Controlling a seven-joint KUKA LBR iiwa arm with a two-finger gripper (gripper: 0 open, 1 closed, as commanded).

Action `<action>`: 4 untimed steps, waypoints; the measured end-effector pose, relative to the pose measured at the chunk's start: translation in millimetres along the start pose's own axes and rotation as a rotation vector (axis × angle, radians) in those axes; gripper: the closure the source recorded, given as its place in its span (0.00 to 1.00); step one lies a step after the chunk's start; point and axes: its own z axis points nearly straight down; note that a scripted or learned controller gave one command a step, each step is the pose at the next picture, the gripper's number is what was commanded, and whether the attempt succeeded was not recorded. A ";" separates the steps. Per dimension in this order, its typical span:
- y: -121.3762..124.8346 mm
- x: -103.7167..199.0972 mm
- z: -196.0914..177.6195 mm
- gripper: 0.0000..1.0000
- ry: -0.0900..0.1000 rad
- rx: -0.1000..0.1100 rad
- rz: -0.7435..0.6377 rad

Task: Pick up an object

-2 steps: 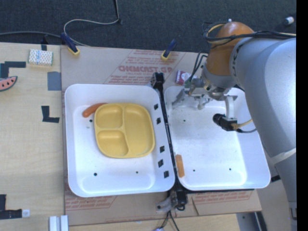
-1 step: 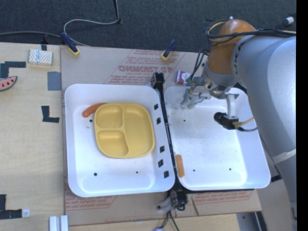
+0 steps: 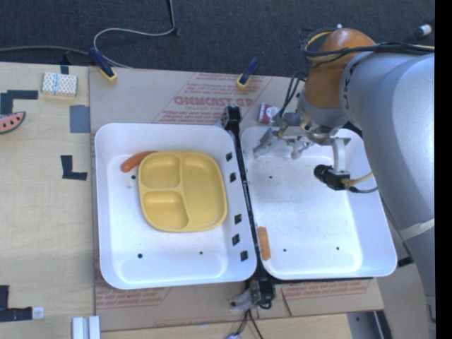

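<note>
My gripper (image 3: 280,148) hangs over the far left part of the right bin (image 3: 318,221), its two grey fingers spread apart with nothing between them. A small orange piece (image 3: 263,243) lies in that bin against its left wall, near the front and well away from the gripper. The left bin (image 3: 113,246) holds a yellow divided plate (image 3: 182,191). An orange sausage (image 3: 133,162) lies at the plate's far left corner, partly tucked under its rim.
The grey arm with its orange band (image 3: 332,69) covers the right bin's far right side. A small wrapped item (image 3: 267,113) lies on the cardboard behind the bins. Two clamps (image 3: 103,63) (image 3: 247,75) grip the cardboard's far edge. A sponge (image 3: 59,84) sits far left.
</note>
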 end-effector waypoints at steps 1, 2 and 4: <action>-5.7 -3.6 27.7 0.00 -0.005 -0.001 0.002; -5.2 -3.2 17.4 1.00 -0.005 -0.003 0.001; -5.3 -2.4 8.1 1.00 -0.003 -0.002 0.001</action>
